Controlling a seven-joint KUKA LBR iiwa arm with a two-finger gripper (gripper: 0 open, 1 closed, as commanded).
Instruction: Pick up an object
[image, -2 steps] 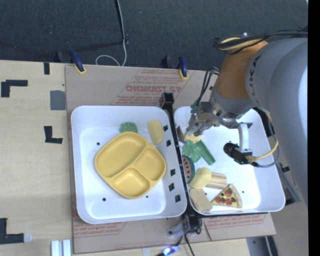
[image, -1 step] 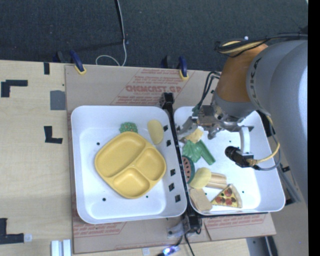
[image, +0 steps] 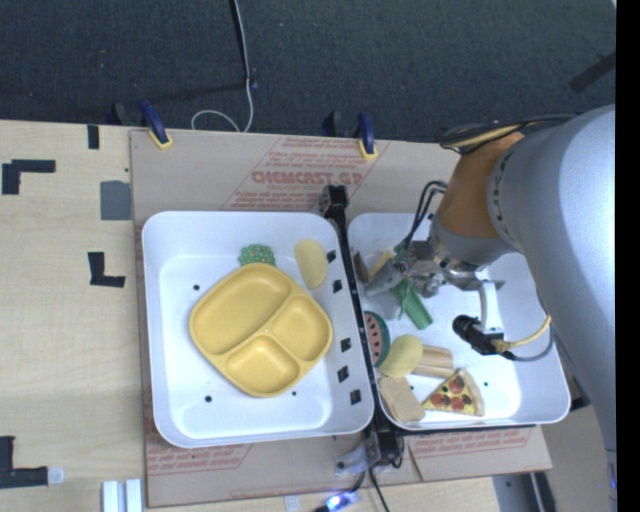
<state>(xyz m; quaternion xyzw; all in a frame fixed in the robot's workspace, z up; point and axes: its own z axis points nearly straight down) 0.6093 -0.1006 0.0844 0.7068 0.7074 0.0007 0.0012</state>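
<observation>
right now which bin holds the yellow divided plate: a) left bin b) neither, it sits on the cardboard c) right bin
a: the yellow divided plate lies inside the left bin, with the pizza slice over in the right bin.

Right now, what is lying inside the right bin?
In the right bin: a pizza slice, a watermelon slice, a yellow fruit, pale bread pieces and a green piece. The arm covers the bin's top part.
</observation>
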